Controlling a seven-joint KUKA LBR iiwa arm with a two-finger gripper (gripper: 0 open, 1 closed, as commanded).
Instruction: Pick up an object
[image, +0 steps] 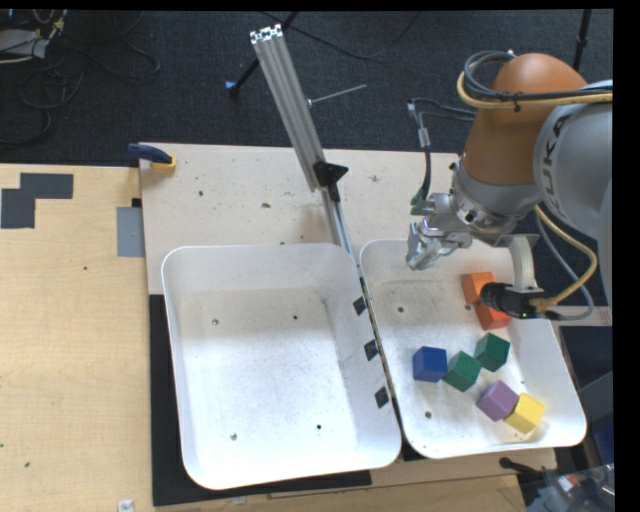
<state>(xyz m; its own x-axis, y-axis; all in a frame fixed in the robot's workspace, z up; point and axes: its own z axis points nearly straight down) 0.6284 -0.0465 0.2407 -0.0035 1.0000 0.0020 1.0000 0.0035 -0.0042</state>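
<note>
Six small blocks lie in the right bin (570, 425): orange block (480, 296), blue cube (430, 363), two green cubes (478, 362), purple cube (496, 399), yellow cube (527, 411). The tool (428, 245) hovers above the bin's far corner, carrying nothing; whether it is apart or together cannot be told. Best aim: the blue cube, slightly separate, flat-sided, matte, probably firm.

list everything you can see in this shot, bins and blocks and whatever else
bins: 2, white, side by side on the bench
blue block: 1, blue, right bin
green blocks: 2, green, right bin, right of the blue one
purple block: 1, purple, right bin near front
yellow block: 1, yellow, beside the purple one
orange block: 1, orange, right bin near far right
metal rail: 1, silver, slanting above the bins
clamp: 1, blue and yellow, bench's far left corner
gripper: 1, grey, above right bin's far edge
</note>
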